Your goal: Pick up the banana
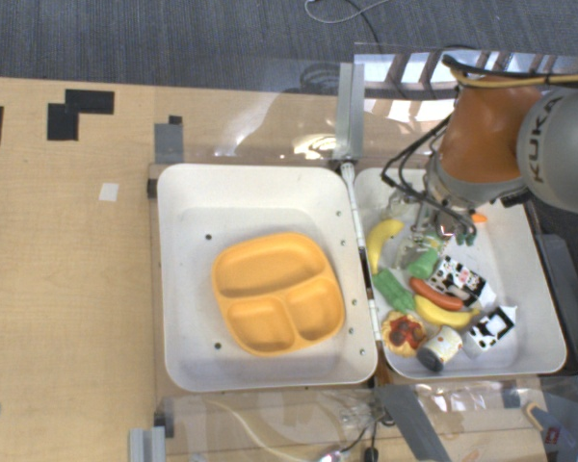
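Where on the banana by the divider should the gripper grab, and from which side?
Probably the middle of the banana, coming straight down from above. It lies flat along the right bin's left wall, curved, upper end pointing right. Closing across its narrow width at mid-length looks best; the wall crowds one side, a green toy sits near its lower end.

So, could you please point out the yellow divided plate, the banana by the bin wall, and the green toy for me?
Yellow divided plate (239, 269): camera view, bare floor of its large compartment.
Banana (380, 239): camera view, middle of its curve.
Green toy (390, 288): camera view, its middle.
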Controlling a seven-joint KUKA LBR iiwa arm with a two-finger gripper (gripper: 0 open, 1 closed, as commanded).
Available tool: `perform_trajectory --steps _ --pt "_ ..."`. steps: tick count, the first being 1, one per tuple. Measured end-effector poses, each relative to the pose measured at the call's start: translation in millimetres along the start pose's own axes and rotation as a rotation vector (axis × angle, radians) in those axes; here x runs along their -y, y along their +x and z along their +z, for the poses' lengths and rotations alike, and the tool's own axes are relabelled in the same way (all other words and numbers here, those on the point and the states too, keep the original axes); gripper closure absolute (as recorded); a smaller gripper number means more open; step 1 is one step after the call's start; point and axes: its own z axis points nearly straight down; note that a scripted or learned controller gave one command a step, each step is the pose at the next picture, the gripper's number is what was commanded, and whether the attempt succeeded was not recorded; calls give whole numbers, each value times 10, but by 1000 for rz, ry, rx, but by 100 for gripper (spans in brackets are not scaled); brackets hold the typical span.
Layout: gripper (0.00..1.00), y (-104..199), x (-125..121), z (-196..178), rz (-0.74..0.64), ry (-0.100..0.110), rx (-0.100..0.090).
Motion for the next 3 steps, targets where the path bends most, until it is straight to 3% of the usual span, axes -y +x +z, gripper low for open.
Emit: perform_trajectory --steps 1,2,3 --pt "0 -338 60 24 9 -4 -20" --pt "0 -326 -41 21 211 -1 -30" --pt "100 -395 -5 -123 213 5 5"
